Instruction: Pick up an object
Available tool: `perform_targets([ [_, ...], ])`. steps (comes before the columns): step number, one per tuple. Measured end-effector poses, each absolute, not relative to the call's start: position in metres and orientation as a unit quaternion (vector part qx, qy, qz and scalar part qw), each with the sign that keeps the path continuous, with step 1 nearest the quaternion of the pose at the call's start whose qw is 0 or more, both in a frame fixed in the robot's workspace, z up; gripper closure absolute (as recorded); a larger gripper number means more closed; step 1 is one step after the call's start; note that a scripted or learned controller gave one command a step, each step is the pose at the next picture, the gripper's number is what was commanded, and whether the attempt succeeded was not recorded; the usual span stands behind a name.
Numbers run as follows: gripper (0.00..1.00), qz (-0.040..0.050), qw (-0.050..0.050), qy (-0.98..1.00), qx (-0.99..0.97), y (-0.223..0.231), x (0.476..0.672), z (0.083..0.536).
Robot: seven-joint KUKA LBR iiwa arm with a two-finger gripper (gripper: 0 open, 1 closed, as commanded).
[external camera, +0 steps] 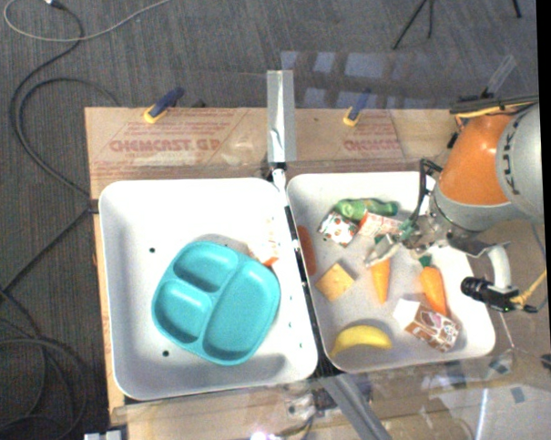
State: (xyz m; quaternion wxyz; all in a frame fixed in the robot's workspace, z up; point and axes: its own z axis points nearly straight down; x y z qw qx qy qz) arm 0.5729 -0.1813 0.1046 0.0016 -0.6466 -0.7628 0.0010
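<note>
Teal divided plate (217,302) looks smooth, rounded, glossy.

bench (190,141), two white bins (123,267) side by side

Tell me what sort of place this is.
Probably a robotics lab bench for grasping trials: two white bins clamped onto a cardboard-covered bench, toy food like a banana, and loose cables on carpet.

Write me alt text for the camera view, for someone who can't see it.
From the right, a grey arm with an orange band lowers its gripper into the right white bin among toy food: two carrots, a banana, a cheese cube and small packets. The left bin holds a teal divided plate.
</note>
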Motion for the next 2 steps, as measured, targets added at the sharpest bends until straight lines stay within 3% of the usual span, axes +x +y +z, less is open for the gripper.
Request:
perform_targets([
  [1, 1.00, 0.0007, 0.002, -0.763, -0.646, -0.181, 0.573, 0.113],
  [2, 1.00, 0.0006, 0.000, -0.783, -0.622, -0.111, 0.587, 0.248],
])
